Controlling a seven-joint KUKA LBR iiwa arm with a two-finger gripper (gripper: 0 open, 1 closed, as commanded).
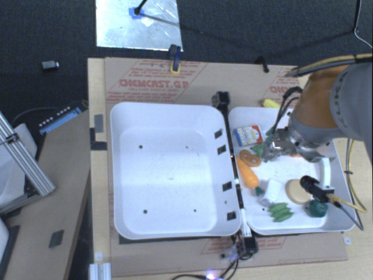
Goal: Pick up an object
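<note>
1. Leftmost, the left bin (169, 174) lies well to the left of the gripper and plays no part in this step.
2. Next, the carrot (249, 177) is my guess for the pick. It lies in the right bin (338, 214) near its left wall, just below and to the left of the gripper's tip. Its long axis runs on a slant from upper left to lower right. I cannot make out which end is the thin one.
3. Just above the carrot lies a brown disc (249, 156), and above that a small box (247, 135). Both are close to the left of the gripper's tip.
4. Then the gripper (271, 147) hangs low over the bin's upper middle. The step in hand looks like the approach, with nothing seen in its hold. Whether it is spread or pressed together, I cannot tell.
5. The next move likely calls for a short shift down and left, with the wrist turned so the jaws cross the carrot's slant.
6. Rightmost, a tan disc (296, 192) and a teal ball (317, 208) sit below and to the right of the gripper, apart from the carrot.
</note>
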